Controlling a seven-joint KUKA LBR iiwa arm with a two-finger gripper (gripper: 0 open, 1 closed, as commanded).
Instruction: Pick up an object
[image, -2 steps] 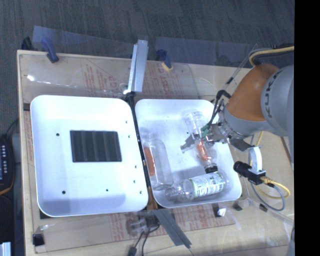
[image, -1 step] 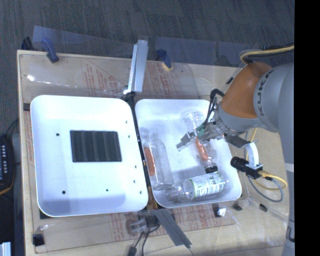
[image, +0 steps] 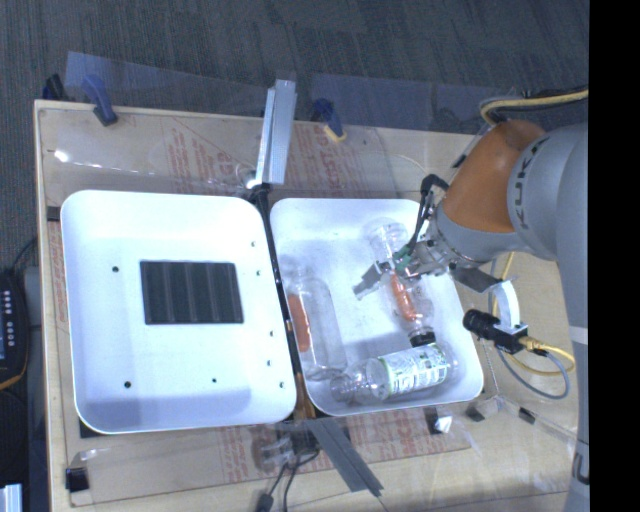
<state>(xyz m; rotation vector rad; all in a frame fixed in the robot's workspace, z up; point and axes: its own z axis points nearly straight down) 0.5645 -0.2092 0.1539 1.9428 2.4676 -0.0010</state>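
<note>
Directly beneath the claw (image: 400, 268), in the right bin (image: 330, 225), I logged a small clear bottle with orange contents (image: 408, 300), its long axis running from the claw down toward a dark cap at the near end. I could not tell how far the claw stood open, nor whether it had hold of anything.

Further items noted:
- Just beyond the claw, a clear crumpled plastic bottle (image: 385, 238), glossy and nearly colourless.
- Left of the claw, a tall transparent bottle with an orange strip (image: 310, 325), lying lengthwise along the bin's left wall.
- Below the claw, a clear bottle with a green-and-white label (image: 405, 372), lying crosswise at the near wall.
- Well left, a second white bin (image: 100, 230) bearing a dark ribbed panel (image: 191, 292).

I judged the orange-filled bottle the nearest candidate.
</note>
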